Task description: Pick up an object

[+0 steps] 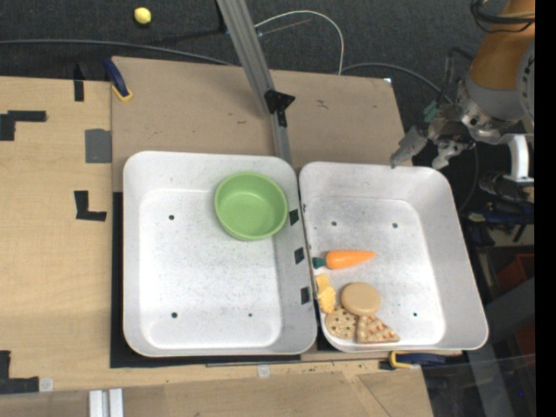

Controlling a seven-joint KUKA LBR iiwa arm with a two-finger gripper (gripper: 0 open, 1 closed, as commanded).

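Observation:
A green bowl (251, 204) sits upright at the back right of the left bin (148, 259). In the right bin (434, 233) an orange carrot (348, 258) lies near the left wall. Below it are a yellow piece (326, 295), a round tan cookie (360, 299), a waffle-patterned cracker (340, 325) and a pizza slice (376, 329), clustered in the front left corner. My gripper (424, 148) hangs above the right bin's back right corner, away from all objects, its fingers spread and nothing between them.
A grey metal pole (252, 55) slants down to the gap between the bins. A yellow ball (142, 15) lies on the dark floor at the back left. Cables run behind the bench. A blue clamp (117, 79) grips the board's back left corner.

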